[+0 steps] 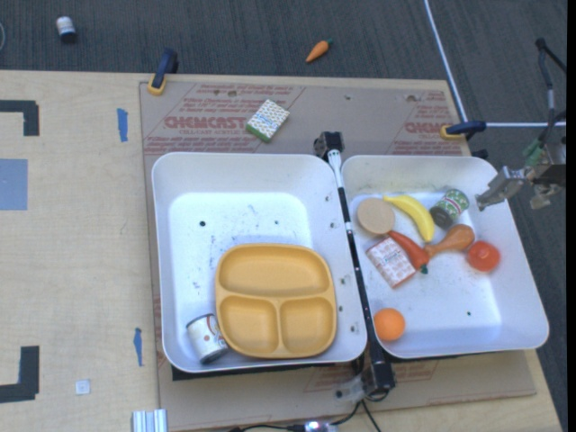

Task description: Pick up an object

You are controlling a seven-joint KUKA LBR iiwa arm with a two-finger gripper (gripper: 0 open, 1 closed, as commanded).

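small patterned box on the brown board; toy carrot on the dark floor beyond.

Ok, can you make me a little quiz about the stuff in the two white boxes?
1. True or false: the yellow divided plate lies in the left bin.
2. Which thing lies nearest the front edge of the right bin?
A. banana
B. orange
C. tomato
3. Fill in: the small white cup lies on its side, touching the plate's ____ edge.

Key: 1 true; 2 B; 3 left. The robot's hand hovers over the right bin's far right rim.
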